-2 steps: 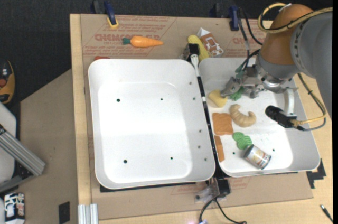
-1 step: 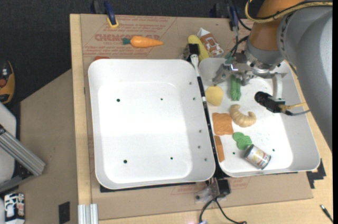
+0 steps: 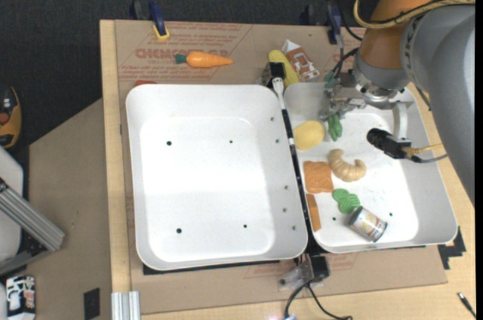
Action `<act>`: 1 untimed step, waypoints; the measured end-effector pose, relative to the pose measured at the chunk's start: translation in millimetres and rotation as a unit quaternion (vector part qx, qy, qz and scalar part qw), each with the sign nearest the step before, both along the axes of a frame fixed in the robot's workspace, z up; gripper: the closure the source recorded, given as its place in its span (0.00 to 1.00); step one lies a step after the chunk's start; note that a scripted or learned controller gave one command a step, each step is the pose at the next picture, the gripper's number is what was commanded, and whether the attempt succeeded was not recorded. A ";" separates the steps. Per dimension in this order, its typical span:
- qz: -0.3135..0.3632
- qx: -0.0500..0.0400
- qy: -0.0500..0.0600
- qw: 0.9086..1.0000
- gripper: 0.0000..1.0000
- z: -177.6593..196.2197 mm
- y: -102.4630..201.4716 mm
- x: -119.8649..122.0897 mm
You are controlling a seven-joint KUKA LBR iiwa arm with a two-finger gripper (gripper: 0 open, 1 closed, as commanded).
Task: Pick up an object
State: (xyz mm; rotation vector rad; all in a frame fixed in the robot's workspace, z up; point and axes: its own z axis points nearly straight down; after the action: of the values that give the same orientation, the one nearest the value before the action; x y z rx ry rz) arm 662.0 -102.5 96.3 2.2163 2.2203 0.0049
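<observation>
While the jaws (image 3: 333, 112) hover low over the right bin (image 3: 430, 213), grip impossible to tell, the lemon (image 3: 309, 135) needs a descent.

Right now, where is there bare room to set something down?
The left bin has a bare floor from wall to wall. The right bin is crowded: lemon, croissant, can, with the gripper above its far end.

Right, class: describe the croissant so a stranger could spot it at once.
Look in the right white bin, near its middle. The croissant lies just right of an orange slab and below a yellow lemon. It alone is tan and crescent-curved.
</observation>
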 end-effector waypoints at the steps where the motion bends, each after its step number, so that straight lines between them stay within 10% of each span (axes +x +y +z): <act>1: 0.003 0.001 -0.002 1.000 1.00 94.4 109.3 6.0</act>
State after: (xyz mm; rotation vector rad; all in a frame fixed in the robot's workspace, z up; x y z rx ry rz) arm 668.0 6.8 190.7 2.2088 2.2274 0.0112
